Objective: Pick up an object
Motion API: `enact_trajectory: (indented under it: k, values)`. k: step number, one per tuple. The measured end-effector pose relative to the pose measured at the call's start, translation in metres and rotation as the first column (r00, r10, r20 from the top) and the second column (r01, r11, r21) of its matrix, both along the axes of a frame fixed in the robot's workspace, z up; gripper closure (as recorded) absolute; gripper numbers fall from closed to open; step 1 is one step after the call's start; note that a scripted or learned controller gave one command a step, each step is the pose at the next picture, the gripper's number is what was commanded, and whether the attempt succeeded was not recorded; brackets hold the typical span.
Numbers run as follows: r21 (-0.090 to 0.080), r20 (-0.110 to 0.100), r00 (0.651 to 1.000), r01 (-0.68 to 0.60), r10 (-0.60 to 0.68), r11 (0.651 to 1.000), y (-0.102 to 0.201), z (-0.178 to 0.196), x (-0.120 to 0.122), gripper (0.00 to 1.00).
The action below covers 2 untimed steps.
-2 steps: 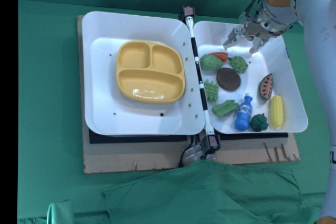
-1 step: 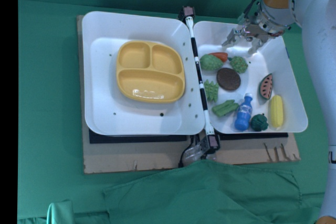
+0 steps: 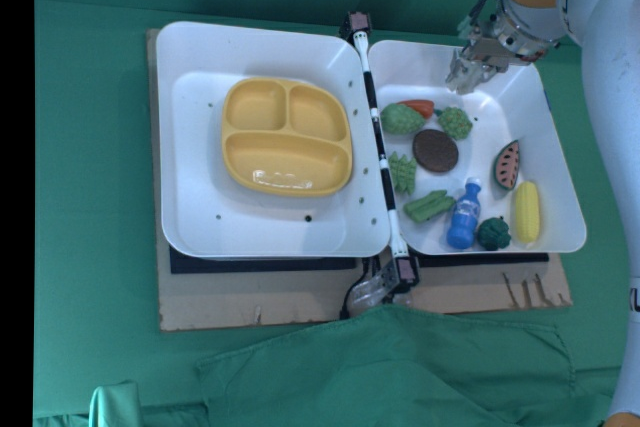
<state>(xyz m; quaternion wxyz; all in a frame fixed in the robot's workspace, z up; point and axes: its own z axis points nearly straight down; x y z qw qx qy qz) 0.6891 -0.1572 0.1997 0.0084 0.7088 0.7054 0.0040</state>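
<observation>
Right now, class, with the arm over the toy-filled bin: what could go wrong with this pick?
1. The gripper hangs near the right bin's far wall, away from the toys; closing here would likely catch nothing.
2. The broccoli, carrot and brown disc lie crowded together, so descending fingers may nudge neighbours.

The arm [image 3: 600, 65] runs off the right edge; the end effector's [image 3: 463, 78] finger gap is too small to tell.

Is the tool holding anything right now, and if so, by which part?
Nothing is held: the tool hangs over the right bin with no item between its fingertips.
</observation>
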Motion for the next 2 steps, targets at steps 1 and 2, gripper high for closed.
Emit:
enact_trajectory:
  k: [1, 2]
  values:
    - [0.004, -0.007, 1.0, -0.004, 0.004, 1.0, 0.009, 0.056, 0.006, 1.0]
    - [0.003, -0.005, 1.0, -0.003, 0.003, 1.0, 0.012, 0.122, 0.003, 1.0]
